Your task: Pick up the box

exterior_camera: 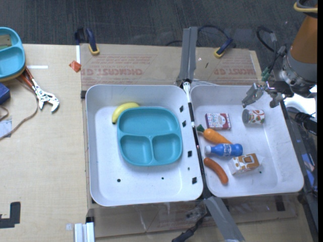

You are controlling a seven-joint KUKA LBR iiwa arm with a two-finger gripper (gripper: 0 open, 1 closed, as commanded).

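- While nothing lies between them, the two fingers of the metal gripper (262,96) stand spread and released, hanging over the far part of the right-hand shallow white bin (282,185).
- Nearest the viewer: a small brown-and-white carton box (245,164) lies flat on the bin floor, well in front of the fingers and a little to their left. Judged the likeliest task thing.
- Just left of it: a red-orange sausage (216,170), near but apart from it.
- Next back: a blue bottle with white cap (224,149), close behind the carton; an orange carrot (216,135) behind that.
- Further back: a flat red-and-white packet box (218,121), left of the fingers; possibly the intended box instead.
- Almost under the fingers: a small tin can with red label (254,116).
- Step in hand, by judgement: approach, grasp not yet made. The next move calls for carrying the fingers toward the viewer, lining up across the carton's short sides, then descending.
- Room: open floor lies right of the carton toward the bin's right wall; the bottle crowds its far side.
- Left-hand white bin (96,150): teal divided plastic tray (150,135), yellow banana (124,110).
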